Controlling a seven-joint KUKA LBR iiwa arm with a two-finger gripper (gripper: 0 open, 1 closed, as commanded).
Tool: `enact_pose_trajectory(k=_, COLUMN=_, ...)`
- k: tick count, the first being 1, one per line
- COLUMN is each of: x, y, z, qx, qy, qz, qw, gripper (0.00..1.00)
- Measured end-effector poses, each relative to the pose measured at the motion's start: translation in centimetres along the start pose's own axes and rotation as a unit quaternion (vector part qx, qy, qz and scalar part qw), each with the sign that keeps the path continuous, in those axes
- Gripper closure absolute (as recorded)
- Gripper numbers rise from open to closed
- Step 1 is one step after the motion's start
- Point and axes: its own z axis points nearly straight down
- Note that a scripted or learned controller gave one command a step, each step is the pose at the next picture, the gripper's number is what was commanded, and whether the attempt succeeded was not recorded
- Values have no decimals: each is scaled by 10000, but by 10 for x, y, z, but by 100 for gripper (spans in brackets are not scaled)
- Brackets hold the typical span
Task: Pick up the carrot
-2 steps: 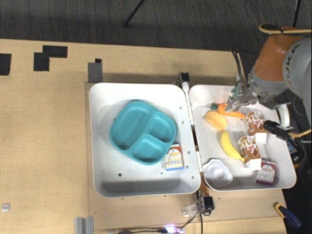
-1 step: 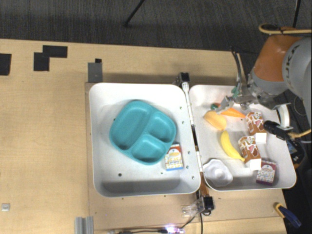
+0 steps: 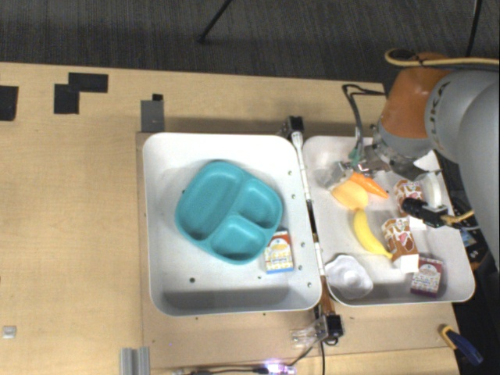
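Observation:
The orange carrot [image 3: 369, 185] lies in the upper middle of the right bin [image 3: 461, 283], slanting down to the right. A paler yellow-orange piece [image 3: 348, 197] touches its left end. My gripper [image 3: 357, 163] hangs just above and to the left of the carrot, at the end of the grey arm with the orange band [image 3: 406, 104] that reaches in from the right. The gripper's tip is close to the carrot's upper end; whether it touches the carrot is not clear.
A yellow banana [image 3: 369, 233] lies below the carrot, with brown snack packets [image 3: 398, 237], a small purple carton [image 3: 426, 276] and a white cup [image 3: 348, 275] nearby. The left bin [image 3: 160, 209] holds a teal divided plate [image 3: 229, 210] and a small carton [image 3: 278, 254].

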Motion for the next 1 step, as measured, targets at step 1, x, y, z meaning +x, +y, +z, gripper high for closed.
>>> enact_pose_trajectory(k=1, x=0, y=3, z=-13, qx=-24, qy=-11, qz=-13, qw=10000, gripper=100)
